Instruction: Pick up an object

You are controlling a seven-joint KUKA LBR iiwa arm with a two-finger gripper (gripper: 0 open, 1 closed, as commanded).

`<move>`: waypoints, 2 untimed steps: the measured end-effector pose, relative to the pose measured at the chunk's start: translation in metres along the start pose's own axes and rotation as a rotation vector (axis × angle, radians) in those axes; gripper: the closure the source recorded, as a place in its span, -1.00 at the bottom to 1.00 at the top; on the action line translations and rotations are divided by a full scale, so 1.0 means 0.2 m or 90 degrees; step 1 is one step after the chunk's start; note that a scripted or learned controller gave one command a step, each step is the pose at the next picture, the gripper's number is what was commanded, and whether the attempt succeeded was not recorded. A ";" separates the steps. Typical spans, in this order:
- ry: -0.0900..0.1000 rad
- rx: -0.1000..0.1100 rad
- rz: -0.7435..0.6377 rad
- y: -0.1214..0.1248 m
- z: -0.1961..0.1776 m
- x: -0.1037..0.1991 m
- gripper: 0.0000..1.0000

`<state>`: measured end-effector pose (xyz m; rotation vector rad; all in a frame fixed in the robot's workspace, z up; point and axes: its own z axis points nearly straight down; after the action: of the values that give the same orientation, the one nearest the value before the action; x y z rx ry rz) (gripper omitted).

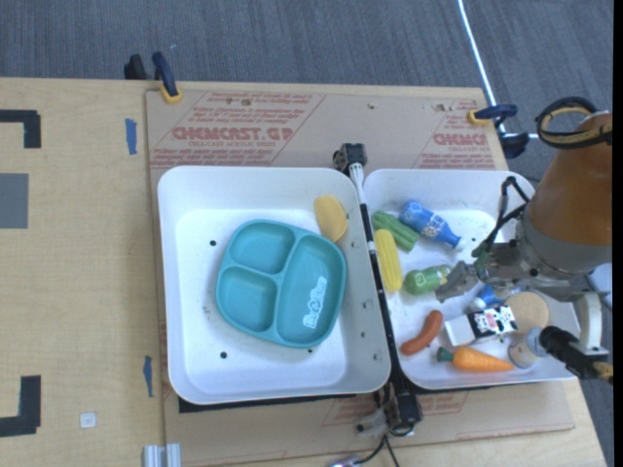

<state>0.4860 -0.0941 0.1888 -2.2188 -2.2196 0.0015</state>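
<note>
The right bin (440,176) holds several toy foods: a corn cob (387,261), a green pickle (393,230), a blue bottle (429,223), a green bottle (424,280), a red sausage (421,333), a carrot (480,360) and a small white box (459,330). My gripper (465,278) hangs low over this bin, just right of the green bottle and above the white box. Nothing visibly sits in it. The grey arm with its orange band (576,188) covers the bin's right side.
The left bin (185,261) carries a teal divided plate (280,282) and a yellow oval piece (331,217) by the shared wall. A tan disc (529,309) and a black-and-white item (494,321) lie under the wrist. Clamps (166,78) hold the cardboard.
</note>
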 end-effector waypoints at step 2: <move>-0.001 -0.004 0.100 0.27 0.52 -0.31 -1.00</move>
<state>0.5391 -0.1561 0.0854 -2.3897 -2.0427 -0.0030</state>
